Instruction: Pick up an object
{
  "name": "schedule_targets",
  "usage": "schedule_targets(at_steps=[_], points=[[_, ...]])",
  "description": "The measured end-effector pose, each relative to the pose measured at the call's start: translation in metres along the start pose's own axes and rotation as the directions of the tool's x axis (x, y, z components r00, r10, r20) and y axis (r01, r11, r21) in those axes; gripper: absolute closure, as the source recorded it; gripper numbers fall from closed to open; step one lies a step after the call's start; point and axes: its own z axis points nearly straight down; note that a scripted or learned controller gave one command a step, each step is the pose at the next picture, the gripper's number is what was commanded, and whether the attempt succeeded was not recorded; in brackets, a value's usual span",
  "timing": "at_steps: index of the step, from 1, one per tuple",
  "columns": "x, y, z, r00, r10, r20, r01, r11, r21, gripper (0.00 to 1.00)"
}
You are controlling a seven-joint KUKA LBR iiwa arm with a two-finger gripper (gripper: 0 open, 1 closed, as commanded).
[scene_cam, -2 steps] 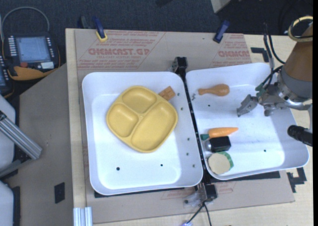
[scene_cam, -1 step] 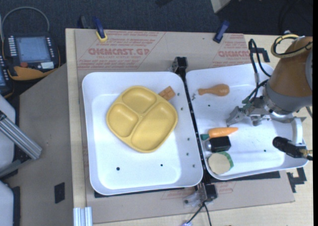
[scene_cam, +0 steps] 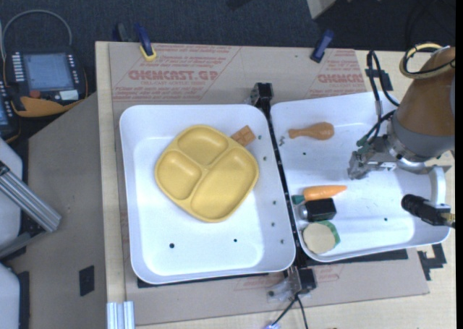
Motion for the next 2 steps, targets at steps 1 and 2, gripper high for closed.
schedule_targets(at_steps=[1, 2], points=[[-0.005, 0.006, -0.062, 1.000, -0.002, 0.002, 0.002, 1.000, -0.007, 1.00], [-0.006, 0.008, -0.116, 1.000, -0.003, 0.002, 0.003, 1.000, -0.007, 1.00]])
